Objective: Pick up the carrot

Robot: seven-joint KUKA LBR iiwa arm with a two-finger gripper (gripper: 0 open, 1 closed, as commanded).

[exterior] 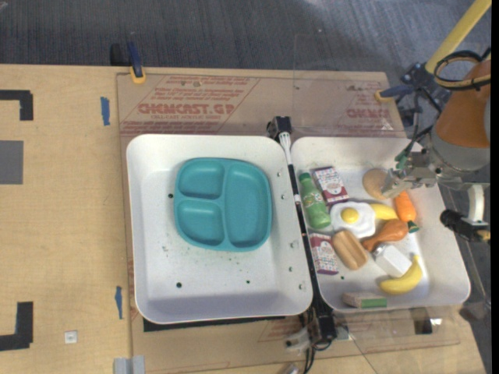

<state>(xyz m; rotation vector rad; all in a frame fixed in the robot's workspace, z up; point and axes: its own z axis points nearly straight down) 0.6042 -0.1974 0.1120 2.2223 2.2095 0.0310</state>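
Carrot (404,207) in right bin (452,275) — teal tray (224,202) in left bin (148,232).

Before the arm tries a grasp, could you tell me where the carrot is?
The carrot lies in the right bin, near its right wall, just under the gripper and right of the fried egg.

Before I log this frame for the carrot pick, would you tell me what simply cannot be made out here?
- Gripper: in the camera view its fingers blur into cables and the arm's wrist, so their state is unreadable.
- Carrot: its upper end sits under the gripper; contact cannot be judged.
- Cartons: label print too small to read.
- Arm: cut off by the right edge.
- Flat item at the right bin's front wall: too small to identify.
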